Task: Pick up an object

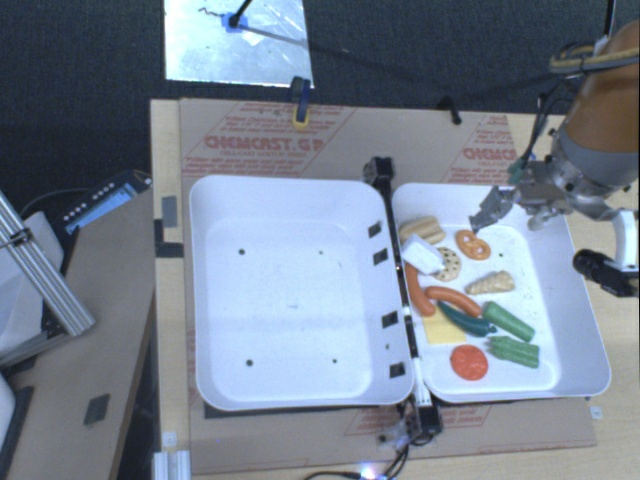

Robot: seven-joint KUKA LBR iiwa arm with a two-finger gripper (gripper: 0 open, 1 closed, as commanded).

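Red round tomato toy [469, 363]: nearest, at 6 o'clock in the right shallow white plastic bin [580, 313], untouched.
Green bean-like pieces [510, 336]: just past it, toward 4 o'clock, lying flat.
Orange sausage [452, 298]: mid-bin, beside a yellow flat slab [443, 329].
Orange pretzel ring [473, 244]: toward 12 o'clock, resting on the bin floor just beneath the claw.
Grey two-finger claw [488, 214]: at 1 o'clock above the bin, nothing seen between its tips; spread or pressed together, cannot tell.
Left white bin [215, 268]: at 9 o'clock, holding no toys.
Progress: approach made, judged early; grasp and lift not yet done.
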